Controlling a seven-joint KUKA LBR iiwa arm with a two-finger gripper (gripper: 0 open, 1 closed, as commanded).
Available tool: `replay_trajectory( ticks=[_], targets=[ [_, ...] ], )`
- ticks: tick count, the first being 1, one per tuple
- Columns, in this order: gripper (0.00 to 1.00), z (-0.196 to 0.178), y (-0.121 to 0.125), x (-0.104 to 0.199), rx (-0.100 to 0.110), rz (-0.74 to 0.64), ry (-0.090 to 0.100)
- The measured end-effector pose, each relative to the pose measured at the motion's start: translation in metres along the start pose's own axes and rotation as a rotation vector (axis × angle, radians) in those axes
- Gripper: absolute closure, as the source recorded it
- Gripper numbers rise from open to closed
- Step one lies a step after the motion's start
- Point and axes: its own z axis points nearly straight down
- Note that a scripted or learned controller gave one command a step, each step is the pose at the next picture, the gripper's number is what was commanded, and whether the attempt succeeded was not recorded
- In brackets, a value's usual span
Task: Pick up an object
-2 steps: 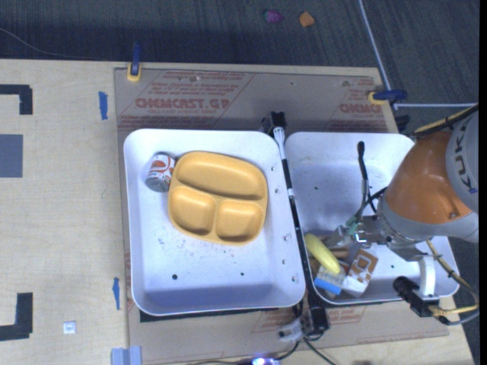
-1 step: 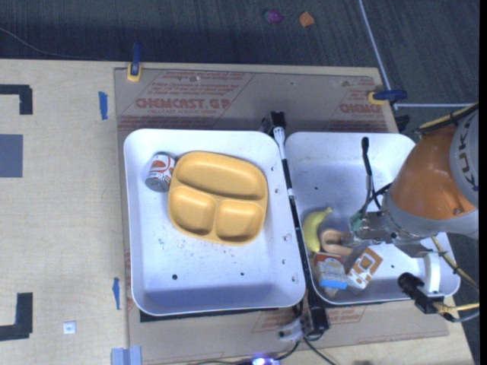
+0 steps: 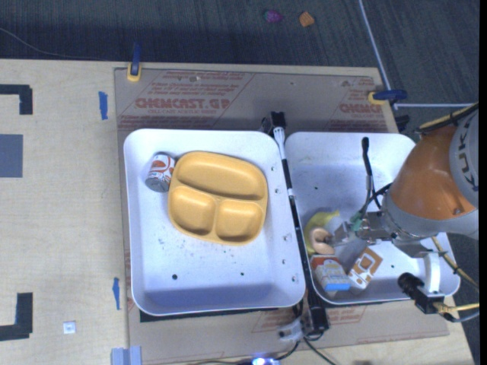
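My gripper (image 3: 352,229) hangs low in the right bin (image 3: 327,162), under the arm's orange band (image 3: 430,177). Just left of it lie a yellow-green item (image 3: 323,220) and a peach-coloured piece (image 3: 321,241). Below the gripper sit a small orange and white box (image 3: 366,267) and a red and white packet with a blue end (image 3: 329,272). The gripper's tip is dark and blurred against the clutter, and I see nothing clearly held in it.
The left bin (image 3: 144,280) holds a yellow divided plate (image 3: 217,196) and a crushed can (image 3: 159,171) at its back left corner. A dark cable (image 3: 366,166) hangs over the right bin's back half. A black divider (image 3: 283,166) runs between the bins.
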Motion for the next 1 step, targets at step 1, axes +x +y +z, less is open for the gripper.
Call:
replay_trajectory(
  ticks=[1],
  targets=[
    [1.00, -0.0100, 0.0016, -0.0003, -0.005, 0.001, -0.002]
  ],
)
